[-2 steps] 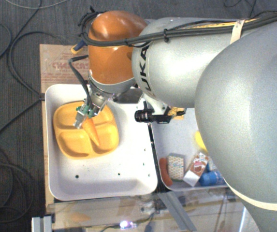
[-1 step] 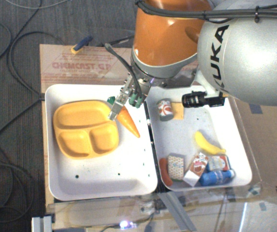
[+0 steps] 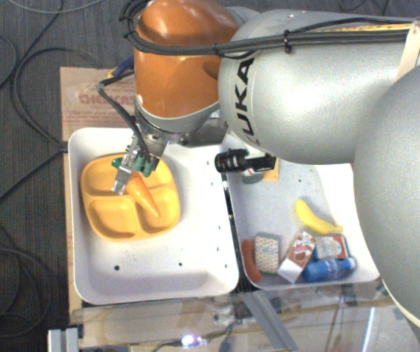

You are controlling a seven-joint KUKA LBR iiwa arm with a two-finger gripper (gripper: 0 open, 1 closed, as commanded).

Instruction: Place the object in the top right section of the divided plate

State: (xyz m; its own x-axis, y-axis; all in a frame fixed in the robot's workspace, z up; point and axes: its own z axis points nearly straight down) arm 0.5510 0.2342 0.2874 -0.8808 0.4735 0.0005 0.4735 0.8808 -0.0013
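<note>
A yellow divided plate (image 3: 101,218) lies in the left bin (image 3: 114,277). An orange carrot (image 3: 146,196) lies slantwise on the right half of the plate, its thick end up by the middle and its tip pointing down and right. My gripper (image 3: 126,174) hangs over the upper middle of the plate, right beside the carrot's thick end. From this angle I cannot tell whether it touches or holds the carrot. The orange wrist and grey arm hide the back of the bin.
The right bin (image 3: 283,196) holds a yellow banana (image 3: 317,219), a small packet (image 3: 266,252), a carton (image 3: 297,257), a can (image 3: 328,246), a blue bottle (image 3: 328,269) and a reddish piece (image 3: 248,255) along its front.
</note>
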